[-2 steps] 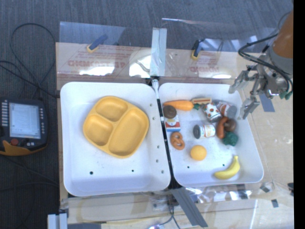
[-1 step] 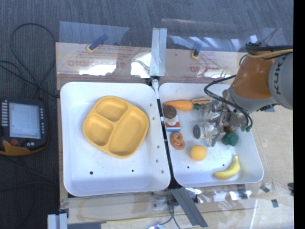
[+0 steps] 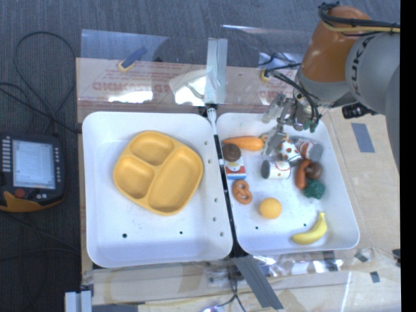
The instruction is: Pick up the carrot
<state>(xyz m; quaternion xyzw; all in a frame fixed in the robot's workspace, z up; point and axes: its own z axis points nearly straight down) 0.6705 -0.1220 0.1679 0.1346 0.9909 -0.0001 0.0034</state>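
The gripper hangs beside the carrot in the right bin; its opening cannot be told, and crowding toys could foul the grasp.

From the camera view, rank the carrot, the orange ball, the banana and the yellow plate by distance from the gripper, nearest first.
1. Carrot, just left of the gripper.
2. Orange ball, mid right bin.
3. Banana, that bin's near corner.
4. Yellow plate, left bin.

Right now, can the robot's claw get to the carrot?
Probably yes. The gripper hangs just right of the carrot, which lies uncovered near the right bin's top edge, though a mushroom toy sits close beside it.
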